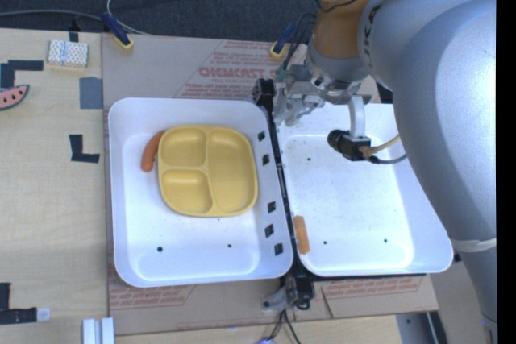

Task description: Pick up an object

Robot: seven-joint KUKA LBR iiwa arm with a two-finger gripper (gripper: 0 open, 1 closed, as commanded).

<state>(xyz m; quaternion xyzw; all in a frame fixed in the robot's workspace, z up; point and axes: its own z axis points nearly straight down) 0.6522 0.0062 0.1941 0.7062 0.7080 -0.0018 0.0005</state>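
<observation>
Overhead, grey arm (427, 52) reaches in from 3 o'clock, wrist bent down; end effector (294, 105) at right bin's (363, 254) 11 o'clock corner, grip state unreadable.

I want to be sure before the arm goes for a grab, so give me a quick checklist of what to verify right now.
1. Target in sight: ok, small orange piece lies in the right bin at its left wall.
2. Gripper over that piece: not ok, it is at the bins' far edge near the divider.
3. Gripper free of load: cannot tell.
4. Other option: ok, orange sausage in the left bin, touching the yellow plate.
5. Wall clearance at the small piece: not ok, it hugs the divider.
</observation>
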